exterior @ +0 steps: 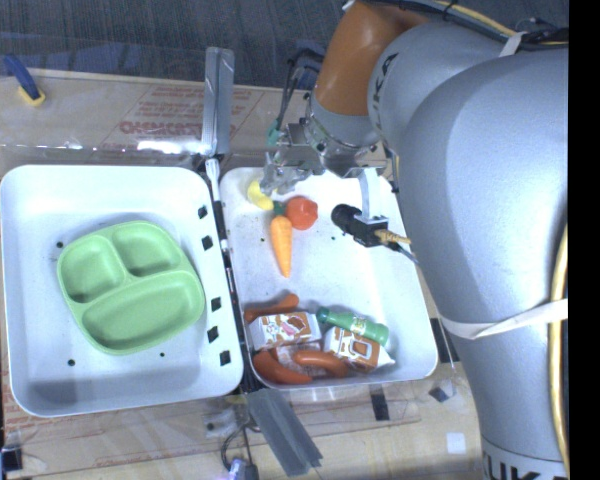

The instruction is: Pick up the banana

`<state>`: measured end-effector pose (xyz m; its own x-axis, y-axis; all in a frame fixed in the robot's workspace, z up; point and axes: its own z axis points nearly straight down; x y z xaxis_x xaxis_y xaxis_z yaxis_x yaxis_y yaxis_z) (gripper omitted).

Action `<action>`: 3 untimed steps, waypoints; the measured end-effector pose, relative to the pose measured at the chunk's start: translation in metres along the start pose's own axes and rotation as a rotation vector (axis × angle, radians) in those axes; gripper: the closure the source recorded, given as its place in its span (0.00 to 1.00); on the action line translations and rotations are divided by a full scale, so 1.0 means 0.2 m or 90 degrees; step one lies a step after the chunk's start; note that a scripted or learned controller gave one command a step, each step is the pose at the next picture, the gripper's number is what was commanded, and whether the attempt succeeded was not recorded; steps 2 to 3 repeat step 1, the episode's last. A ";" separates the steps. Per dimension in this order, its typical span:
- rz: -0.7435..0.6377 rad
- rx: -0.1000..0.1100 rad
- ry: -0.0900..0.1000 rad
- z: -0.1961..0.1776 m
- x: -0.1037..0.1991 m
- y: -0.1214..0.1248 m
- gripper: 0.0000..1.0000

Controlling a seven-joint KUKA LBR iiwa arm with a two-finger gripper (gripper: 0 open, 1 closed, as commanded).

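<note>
I had the gripper point(276, 176) over the banana point(259, 196); its opening I couldn't tell. Best descend straight, clear of the tomato point(301, 212).

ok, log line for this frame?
gripper low at far end of right bin | over banana | grasp unconfirmed | tomato, carrot beside banana
</note>
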<state>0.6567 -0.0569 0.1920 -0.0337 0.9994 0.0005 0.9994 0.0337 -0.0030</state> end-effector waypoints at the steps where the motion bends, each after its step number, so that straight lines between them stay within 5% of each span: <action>1: 0.073 -0.001 0.000 -0.01 -0.06 0.00 1.00; 3: 0.073 -0.001 0.000 -0.01 -0.06 0.00 1.00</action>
